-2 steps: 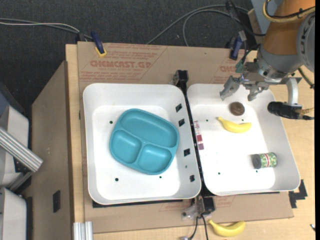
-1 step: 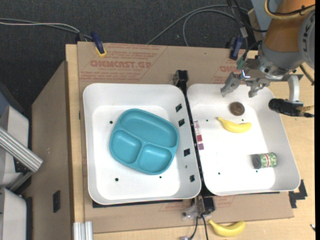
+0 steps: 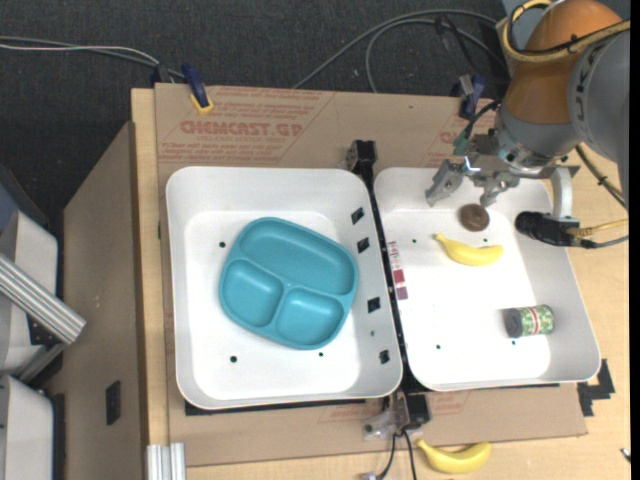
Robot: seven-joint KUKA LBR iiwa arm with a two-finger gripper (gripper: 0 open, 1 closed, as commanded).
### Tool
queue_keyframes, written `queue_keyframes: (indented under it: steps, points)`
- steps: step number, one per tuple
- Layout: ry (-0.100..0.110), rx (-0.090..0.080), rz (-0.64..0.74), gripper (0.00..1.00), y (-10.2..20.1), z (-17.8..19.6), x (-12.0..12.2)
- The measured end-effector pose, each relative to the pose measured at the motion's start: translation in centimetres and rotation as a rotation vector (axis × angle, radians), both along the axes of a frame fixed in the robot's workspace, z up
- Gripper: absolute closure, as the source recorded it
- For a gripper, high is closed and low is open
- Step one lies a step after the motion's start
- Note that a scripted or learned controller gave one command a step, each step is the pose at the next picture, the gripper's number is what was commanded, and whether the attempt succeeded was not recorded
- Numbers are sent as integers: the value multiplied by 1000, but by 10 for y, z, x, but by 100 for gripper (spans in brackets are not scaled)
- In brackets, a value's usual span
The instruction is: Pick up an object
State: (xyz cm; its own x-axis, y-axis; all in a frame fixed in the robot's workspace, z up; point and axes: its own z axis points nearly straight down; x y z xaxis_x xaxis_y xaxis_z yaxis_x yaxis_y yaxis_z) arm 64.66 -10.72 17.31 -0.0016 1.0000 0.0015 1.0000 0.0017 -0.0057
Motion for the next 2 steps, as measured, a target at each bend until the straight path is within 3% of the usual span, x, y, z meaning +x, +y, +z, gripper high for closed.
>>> queue_keyframes:
  steps: [2]
  points:
    - [-2, -1, 0, 0, 1, -90, 10]
